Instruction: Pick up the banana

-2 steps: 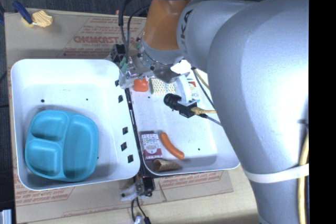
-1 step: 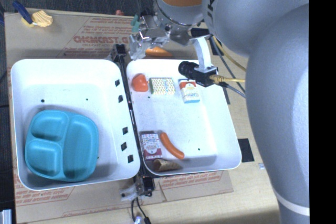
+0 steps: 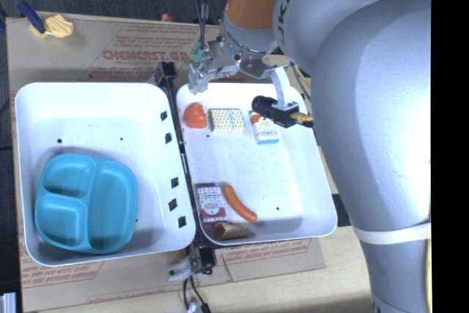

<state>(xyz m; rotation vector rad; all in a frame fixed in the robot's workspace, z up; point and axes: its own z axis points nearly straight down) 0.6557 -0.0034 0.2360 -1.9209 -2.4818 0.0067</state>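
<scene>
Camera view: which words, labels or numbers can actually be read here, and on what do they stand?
"CHEMCAST GR...": red print on the cardboard sheet under the bins, cut off by the arm.
Repeated red print along the cardboard's front edge: too small to read.
Red-labelled packet in the right bin: print blurred.
Patterned packet: unreadable.
Small blue-and-white box: unreadable.

We see lots of bare floor in the middle of the right bin (image 3: 308,179). Things crowd its far end: an orange ball (image 3: 194,116), a patterned card (image 3: 226,120) and a small box (image 3: 266,132). Near us, a carrot (image 3: 240,204) lies beside a red packet (image 3: 211,203). The blue tray (image 3: 88,201) (big) fills the left bin's (image 3: 44,106) near half.
</scene>
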